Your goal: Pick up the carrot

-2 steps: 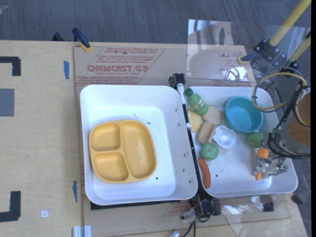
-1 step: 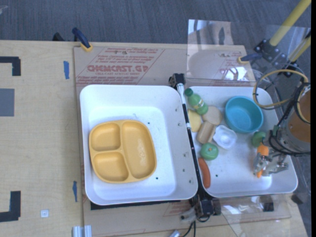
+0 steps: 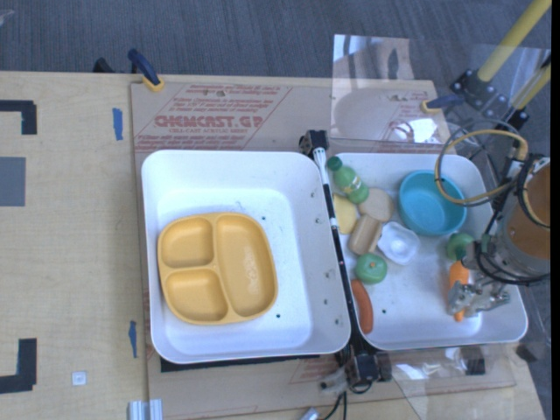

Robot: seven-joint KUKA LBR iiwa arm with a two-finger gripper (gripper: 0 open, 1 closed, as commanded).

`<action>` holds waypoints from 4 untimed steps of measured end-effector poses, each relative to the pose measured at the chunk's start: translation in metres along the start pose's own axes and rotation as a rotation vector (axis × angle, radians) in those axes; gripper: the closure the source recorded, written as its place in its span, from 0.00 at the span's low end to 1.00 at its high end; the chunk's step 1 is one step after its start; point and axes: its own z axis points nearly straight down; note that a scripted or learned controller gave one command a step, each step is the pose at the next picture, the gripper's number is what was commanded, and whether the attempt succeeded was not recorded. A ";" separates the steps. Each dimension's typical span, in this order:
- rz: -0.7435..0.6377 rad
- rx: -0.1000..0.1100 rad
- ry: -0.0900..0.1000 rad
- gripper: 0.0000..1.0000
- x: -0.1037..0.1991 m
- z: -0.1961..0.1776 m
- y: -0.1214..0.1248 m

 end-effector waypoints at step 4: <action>-0.303 -0.009 -0.003 1.00 -0.101 -0.133 -0.015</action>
